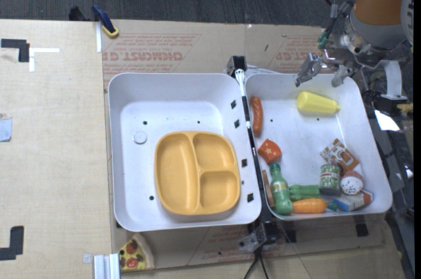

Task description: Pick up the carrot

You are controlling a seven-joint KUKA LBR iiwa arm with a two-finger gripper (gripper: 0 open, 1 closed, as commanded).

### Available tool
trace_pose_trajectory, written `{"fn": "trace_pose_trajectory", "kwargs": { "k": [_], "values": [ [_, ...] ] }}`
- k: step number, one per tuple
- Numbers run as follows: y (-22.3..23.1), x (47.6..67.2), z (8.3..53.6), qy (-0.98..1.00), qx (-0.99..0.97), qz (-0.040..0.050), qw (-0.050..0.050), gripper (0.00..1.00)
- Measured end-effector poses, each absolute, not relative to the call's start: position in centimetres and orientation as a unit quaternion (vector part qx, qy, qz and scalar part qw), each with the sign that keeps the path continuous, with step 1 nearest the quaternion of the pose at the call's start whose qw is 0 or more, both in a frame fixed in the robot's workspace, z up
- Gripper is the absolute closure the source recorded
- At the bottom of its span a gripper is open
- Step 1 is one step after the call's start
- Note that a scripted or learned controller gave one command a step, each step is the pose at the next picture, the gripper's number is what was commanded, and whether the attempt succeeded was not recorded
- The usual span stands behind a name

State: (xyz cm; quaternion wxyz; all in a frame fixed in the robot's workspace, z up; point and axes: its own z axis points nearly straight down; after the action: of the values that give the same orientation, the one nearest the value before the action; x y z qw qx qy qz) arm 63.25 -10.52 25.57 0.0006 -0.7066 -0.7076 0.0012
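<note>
The two-finger end effector, fingers apart and empty, hovers at the right white bin's far edge; the orange plastic carrot lies against its near wall, ungrasped.

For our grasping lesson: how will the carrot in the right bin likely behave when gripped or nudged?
The carrot looks like smooth moulded plastic, so probably stiff, light and somewhat slippery. Its rounded, tapered shape suggests it could roll. The green bottle and neighbouring toys crowd it, so a nudge may shift them too.
</note>
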Motion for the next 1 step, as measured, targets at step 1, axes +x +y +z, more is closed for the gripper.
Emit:
{"fn": "trace_pose_trajectory", "kwargs": {
  "k": [1],
  "values": [
    [-2.05, 58.87, 26.07, -0.723, -0.691, 0.0013, 0.000, 0.00]
  ]
}}
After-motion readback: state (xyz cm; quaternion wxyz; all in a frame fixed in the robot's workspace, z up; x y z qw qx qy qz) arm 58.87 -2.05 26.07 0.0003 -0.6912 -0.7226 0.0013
